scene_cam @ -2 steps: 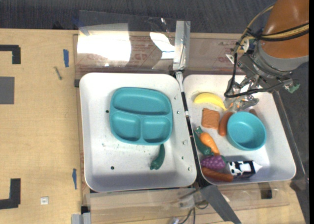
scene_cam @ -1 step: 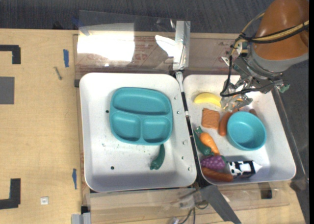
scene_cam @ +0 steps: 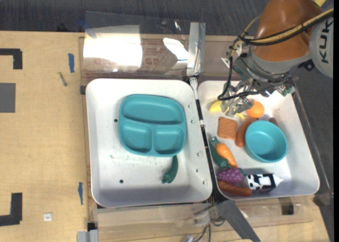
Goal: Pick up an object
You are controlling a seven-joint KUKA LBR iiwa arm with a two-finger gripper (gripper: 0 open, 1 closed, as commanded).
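Hovering gripper, seemingly touching yellow toy

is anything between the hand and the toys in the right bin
Nothing visible does. The hand hangs at the back of the right white bin, right over the small yellow toy and beside the round orange toy; the teal bowl sits nearer the front.
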